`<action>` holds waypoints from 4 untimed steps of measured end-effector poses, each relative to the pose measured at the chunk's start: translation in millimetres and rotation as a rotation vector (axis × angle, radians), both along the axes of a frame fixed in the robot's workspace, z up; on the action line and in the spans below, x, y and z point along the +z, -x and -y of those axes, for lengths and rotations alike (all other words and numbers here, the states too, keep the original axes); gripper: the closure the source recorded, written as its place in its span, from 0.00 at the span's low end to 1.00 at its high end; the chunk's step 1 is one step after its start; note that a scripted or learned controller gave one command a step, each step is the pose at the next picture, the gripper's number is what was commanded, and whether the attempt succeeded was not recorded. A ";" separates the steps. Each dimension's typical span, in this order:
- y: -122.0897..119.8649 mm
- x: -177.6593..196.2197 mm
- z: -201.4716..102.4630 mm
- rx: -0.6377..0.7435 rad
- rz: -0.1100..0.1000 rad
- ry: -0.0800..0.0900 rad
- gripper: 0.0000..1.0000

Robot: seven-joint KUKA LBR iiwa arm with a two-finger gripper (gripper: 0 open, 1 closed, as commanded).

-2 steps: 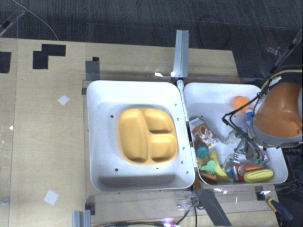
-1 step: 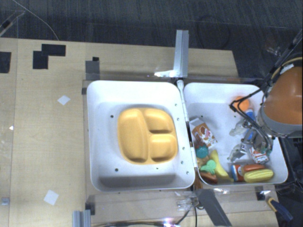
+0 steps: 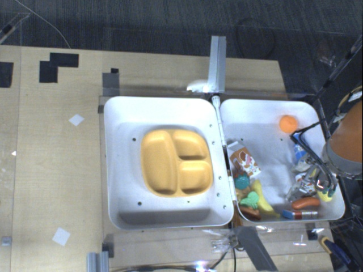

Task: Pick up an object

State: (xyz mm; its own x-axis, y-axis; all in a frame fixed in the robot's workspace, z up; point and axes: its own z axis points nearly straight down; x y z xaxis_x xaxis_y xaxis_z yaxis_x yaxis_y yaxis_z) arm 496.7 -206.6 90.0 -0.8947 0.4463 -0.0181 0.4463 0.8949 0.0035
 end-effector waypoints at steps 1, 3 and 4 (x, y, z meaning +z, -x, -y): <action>-75.3 51.5 -26.9 -0.169 -0.006 -0.006 0.00; -127.2 8.1 -3.0 -0.309 -0.008 -0.008 0.00; -130.6 22.2 -3.2 -0.302 0.005 -0.005 1.00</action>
